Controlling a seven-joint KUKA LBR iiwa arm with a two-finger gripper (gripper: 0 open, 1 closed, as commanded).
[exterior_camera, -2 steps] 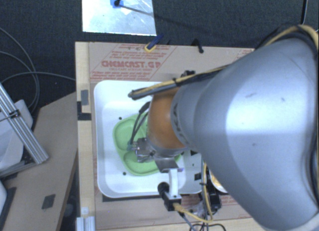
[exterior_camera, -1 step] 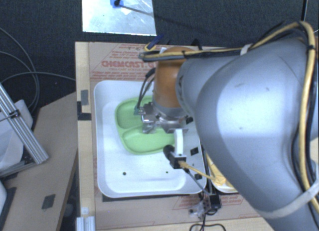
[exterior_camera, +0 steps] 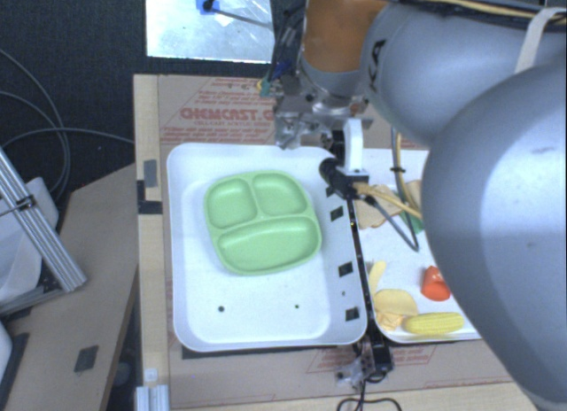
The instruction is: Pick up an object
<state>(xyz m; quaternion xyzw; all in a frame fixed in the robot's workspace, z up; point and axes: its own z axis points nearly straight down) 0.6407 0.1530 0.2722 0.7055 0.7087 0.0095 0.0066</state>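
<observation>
A green divided plate (exterior_camera: 262, 222) lies flat in the left white bin (exterior_camera: 197, 305). In the right bin (exterior_camera: 396, 247) I see a corn cob (exterior_camera: 432, 322), a small orange-red piece (exterior_camera: 434, 284), a yellow piece (exterior_camera: 393, 301) and pale yellow food shapes (exterior_camera: 381, 202), partly hidden by the arm. My gripper (exterior_camera: 295, 136) hangs over the far rim of the left bin, beyond the plate's far edge and apart from it. Nothing shows between its tips.
A black divider with clips (exterior_camera: 353, 250) runs between the two bins. The big grey arm covers most of the right bin. Cardboard (exterior_camera: 213, 112) lies under the bins, and a metal frame (exterior_camera: 35, 232) stands off the bench at the left.
</observation>
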